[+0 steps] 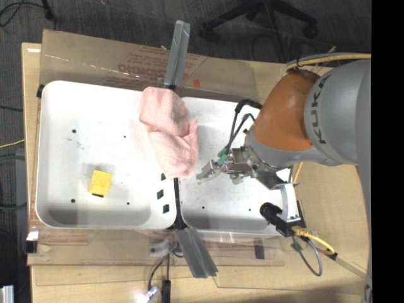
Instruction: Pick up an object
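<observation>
A pink cloth (169, 133) lies crumpled over the divider between the two bins, with its lower end hanging into the right bin (214, 214). A small yellow block (100, 182) rests on the floor of the left bin (63, 106), toward the front left. My gripper (206, 171) is low over the right bin, pointing left. Its tip is just right of the cloth's lower edge and apart from it. Nothing shows in the gripper.
The grey arm with its orange band (287, 118) covers the right bin's right side. A grey bar (177, 52) stands up behind the divider and another (196, 251) sticks out in front of it. Cardboard (95, 59) lies under the bins.
</observation>
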`<act>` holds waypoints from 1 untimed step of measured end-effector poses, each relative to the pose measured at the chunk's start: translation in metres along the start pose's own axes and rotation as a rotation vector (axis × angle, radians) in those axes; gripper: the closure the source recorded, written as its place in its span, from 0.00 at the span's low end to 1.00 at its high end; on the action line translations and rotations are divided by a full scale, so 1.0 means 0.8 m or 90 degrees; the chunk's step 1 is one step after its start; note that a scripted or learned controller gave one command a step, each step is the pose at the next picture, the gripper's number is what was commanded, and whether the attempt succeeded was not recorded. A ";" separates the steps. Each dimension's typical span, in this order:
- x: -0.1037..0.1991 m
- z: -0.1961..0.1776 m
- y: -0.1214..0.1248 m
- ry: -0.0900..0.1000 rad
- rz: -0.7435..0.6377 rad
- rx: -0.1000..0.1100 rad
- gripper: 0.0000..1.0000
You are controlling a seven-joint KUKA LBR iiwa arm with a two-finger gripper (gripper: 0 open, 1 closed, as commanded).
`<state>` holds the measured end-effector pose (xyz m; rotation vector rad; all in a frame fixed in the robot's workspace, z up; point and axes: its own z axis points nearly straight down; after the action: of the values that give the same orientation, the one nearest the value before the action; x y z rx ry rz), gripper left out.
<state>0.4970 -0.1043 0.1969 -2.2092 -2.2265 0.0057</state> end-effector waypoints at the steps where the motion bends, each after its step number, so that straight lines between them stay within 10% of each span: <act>1: -0.045 0.087 0.072 -0.001 -0.126 -0.002 0.00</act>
<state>0.5541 -0.1395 0.1267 -1.9799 -2.4371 0.0029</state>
